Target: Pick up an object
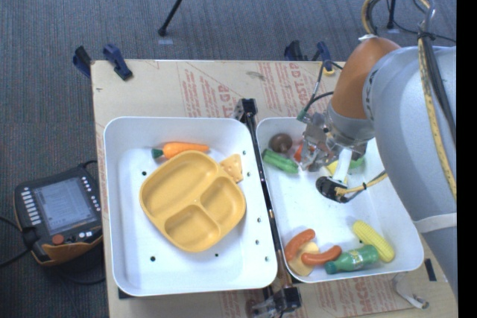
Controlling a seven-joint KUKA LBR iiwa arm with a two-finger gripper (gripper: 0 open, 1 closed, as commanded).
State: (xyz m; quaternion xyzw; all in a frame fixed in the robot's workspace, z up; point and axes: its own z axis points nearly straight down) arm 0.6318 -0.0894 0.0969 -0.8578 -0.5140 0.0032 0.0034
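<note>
Noted a teach pendant (56,214) on the floor at far left, clear of the bench, presumably parked out of the arm's reach. Found the left bin (113,160) carrying a yellow divided plate (192,199), with a toy carrot (182,149) and a cheese wedge (233,167) tucked along its far rim. Found the pickable clutter in the right bin (373,201): a green vegetable piece (279,161) and a brown round toy (281,142) at the far left corner, sausages (299,242), a green bottle (352,261) and a corn cob (373,240) along the near edge. Saw the gripper (319,156) low, just beside the green piece, likely its target. Could not tell how wide it stood, nor any hold.
</note>
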